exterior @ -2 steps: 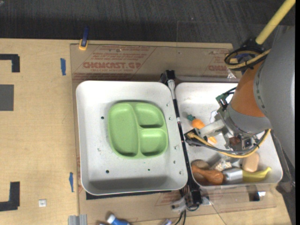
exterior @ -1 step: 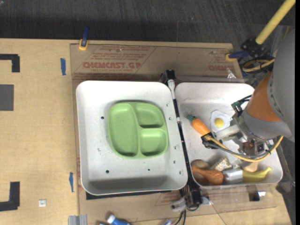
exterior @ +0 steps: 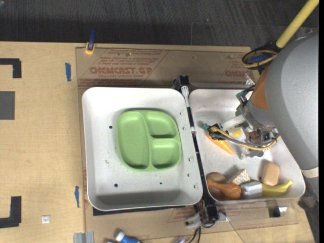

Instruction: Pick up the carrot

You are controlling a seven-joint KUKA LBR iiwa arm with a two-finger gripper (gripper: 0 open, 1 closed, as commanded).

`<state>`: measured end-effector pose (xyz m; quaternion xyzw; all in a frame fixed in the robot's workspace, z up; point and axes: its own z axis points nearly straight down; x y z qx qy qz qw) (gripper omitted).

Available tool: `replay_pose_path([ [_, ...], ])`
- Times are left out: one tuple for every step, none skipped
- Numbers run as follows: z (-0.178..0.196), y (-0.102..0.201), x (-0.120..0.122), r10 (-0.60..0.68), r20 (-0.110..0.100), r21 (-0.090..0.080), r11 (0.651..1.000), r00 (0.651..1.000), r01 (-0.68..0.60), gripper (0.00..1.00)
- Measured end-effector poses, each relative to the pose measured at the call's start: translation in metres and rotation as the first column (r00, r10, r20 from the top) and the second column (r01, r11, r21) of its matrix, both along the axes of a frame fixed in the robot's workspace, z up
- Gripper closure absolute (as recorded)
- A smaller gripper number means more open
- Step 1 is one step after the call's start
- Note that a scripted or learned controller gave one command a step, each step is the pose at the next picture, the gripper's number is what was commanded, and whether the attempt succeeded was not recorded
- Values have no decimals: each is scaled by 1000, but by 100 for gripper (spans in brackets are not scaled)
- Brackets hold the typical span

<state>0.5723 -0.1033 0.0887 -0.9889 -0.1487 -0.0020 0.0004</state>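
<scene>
1. The grey KUKA arm [exterior: 296, 100] with its orange band fills the right edge of the frame and reaches down and left into the right-hand shallow white bin [exterior: 215, 103].
2. The left-hand shallow white bin [exterior: 96, 146] sits at the centre of the frame and holds a light green plastic plate with three compartments [exterior: 149, 139], lying flat.
3. The two-finger gripper [exterior: 242, 135] hangs low in the middle of the right bin, wrapped in yellow and dark cables. How far it is spread I cannot tell; cables and the wrist hide its tips.
4. The orange tapered carrot [exterior: 223, 145] lies at the centre-left of the right bin, slanting down to the right, just left of the gripper and partly under its cables. Whether the gripper touches it cannot be told.
5. Along the lower edge of the right bin lie a brown rounded sausage-like piece [exterior: 225, 189], a grey metal cylinder [exterior: 251, 188], a yellow banana [exterior: 277, 188] and a tan rounded block [exterior: 270, 173], close together.
</scene>
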Motion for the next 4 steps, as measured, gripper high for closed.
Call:
replay_pose_path([
  [1,3,-71,-99,2,0,995,995,99,0],
  [0,8,8,-9,3,-4,1000,1000,9,0],
  [1,10,-86,-97,10,-2,995,995,97,0],
  [98,35,17,19,-2,2,1000,1000,-19,0],
])
